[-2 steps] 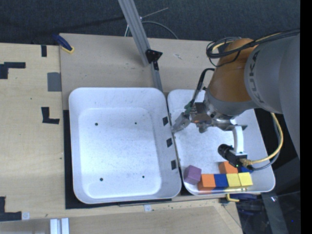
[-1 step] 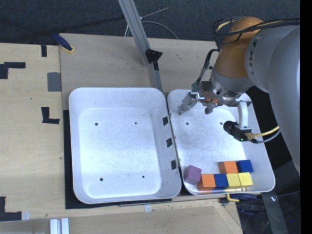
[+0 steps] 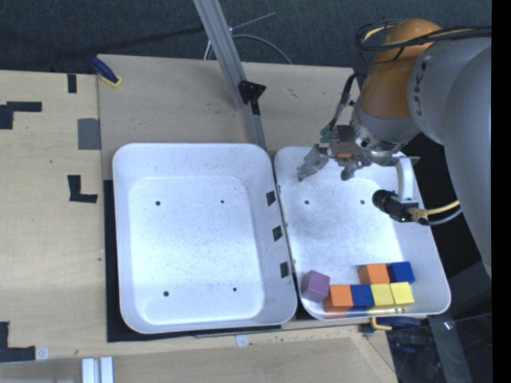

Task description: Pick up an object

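Several small blocks lie along the near edge of the right bin (image 3: 343, 222): a purple block (image 3: 316, 284), two orange blocks (image 3: 341, 295) (image 3: 373, 274), two blue blocks (image 3: 362, 294) (image 3: 401, 272) and two yellow blocks (image 3: 382, 294) (image 3: 402, 293). My gripper (image 3: 329, 167) hangs over the far end of the right bin, well away from the blocks. Its two fingers (image 3: 310, 165) are spread apart with nothing between them.
The left bin (image 3: 128, 214) sits beside the right one with black clips (image 3: 277, 231) along the shared edge. A grey metal pole (image 3: 226, 46) slants down to the bins' far junction. The arm's grey body (image 3: 463, 110) fills the right side. Black cable loops near the wrist.
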`<state>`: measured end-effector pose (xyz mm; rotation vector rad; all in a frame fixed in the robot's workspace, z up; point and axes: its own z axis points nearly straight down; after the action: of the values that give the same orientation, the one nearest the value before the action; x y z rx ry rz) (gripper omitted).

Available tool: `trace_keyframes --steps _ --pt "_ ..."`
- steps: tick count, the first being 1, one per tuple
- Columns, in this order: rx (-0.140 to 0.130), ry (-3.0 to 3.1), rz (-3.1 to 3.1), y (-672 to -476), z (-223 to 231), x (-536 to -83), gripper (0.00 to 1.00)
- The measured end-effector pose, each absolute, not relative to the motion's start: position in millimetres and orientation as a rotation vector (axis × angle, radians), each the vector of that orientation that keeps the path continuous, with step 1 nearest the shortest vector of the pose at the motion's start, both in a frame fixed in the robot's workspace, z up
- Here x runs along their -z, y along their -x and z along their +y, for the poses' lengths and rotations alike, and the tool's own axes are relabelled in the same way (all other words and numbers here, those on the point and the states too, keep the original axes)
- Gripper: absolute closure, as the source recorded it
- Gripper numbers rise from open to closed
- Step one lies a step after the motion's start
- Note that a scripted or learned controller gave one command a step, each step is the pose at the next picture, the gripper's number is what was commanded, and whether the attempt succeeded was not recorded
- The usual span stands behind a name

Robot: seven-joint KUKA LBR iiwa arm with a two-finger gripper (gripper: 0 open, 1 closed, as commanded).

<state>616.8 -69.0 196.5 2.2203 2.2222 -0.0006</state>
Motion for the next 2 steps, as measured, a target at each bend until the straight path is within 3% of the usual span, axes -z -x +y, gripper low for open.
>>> trace_keyframes --steps 2 --pt "0.005 -2.222 2.224 -566.8 -35 -192 0.00"
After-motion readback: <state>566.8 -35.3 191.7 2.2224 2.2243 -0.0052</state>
